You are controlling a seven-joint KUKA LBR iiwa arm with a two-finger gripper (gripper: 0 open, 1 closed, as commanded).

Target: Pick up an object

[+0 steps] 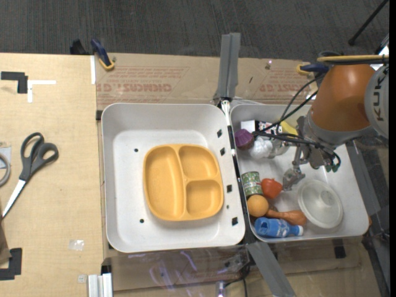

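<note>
On the far left of the bench, a pair of black-handled scissors (28,163) lies on the wood. Next comes the left bin (117,184), holding a yellow three-compartment tray (183,182) near its middle. Across the divider, the right bin (356,224) carries a clutter: a purple object (245,139) at the upper left, a small green-labelled can (251,182) below it, an orange ball (257,205), a red-orange piece (271,187), an orange carrot-like item (289,215), a blue bottle (277,229) along the near wall, and a white lidded bowl (320,205) to the right. The gripper (292,179) hangs over this bin, just left of the bowl, nothing visibly between its tips; whether its jaws stand apart or together cannot be told.
</note>
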